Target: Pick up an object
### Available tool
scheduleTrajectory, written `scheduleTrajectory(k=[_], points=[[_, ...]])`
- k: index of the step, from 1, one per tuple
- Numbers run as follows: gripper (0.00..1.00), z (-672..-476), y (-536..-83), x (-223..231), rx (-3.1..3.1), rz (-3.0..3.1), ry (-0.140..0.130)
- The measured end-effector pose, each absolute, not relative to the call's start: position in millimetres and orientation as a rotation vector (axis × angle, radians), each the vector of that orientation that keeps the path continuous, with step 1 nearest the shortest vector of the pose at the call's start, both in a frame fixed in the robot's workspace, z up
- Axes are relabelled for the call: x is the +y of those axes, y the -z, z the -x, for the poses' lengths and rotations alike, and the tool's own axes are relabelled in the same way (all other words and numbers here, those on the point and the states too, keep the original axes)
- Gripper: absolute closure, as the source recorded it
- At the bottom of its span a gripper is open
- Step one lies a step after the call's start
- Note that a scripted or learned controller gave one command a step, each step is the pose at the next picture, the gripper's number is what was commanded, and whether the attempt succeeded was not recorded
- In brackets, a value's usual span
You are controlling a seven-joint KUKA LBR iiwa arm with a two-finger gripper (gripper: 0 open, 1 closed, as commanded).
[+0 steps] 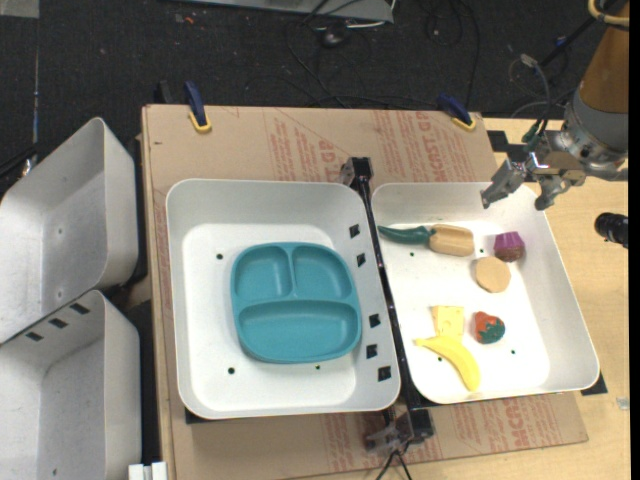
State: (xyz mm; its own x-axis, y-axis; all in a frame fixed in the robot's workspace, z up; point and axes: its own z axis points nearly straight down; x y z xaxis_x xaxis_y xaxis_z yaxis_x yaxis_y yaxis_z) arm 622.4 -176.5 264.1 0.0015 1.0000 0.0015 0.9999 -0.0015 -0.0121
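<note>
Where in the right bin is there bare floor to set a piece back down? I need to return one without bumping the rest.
In the right bin, bare floor lies along the left wall below the knife, and near the front right corner beyond the strawberry. The middle is crowded: purple piece, tan round, cheese wedge, banana.

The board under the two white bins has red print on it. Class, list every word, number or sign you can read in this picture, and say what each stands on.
Red lettering runs in diagonal rows across the brown board beneath the bins: it is mirrored or upside down and too blurred to read with confidence.
More of the same red print shows on the board's front edge: unreadable.
The teal divided plate, the white bins and the toy foods carry no text.
</note>
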Motion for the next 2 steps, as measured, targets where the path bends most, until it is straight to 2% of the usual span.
scheduleTrajectory(k=[1,2], points=[[0.0,-624.6,-271.7,-176.0,-2.224,2.221,-0.001],[0.0,-630.1,-209.7,-173.3,-2.219,2.217,-0.005]])
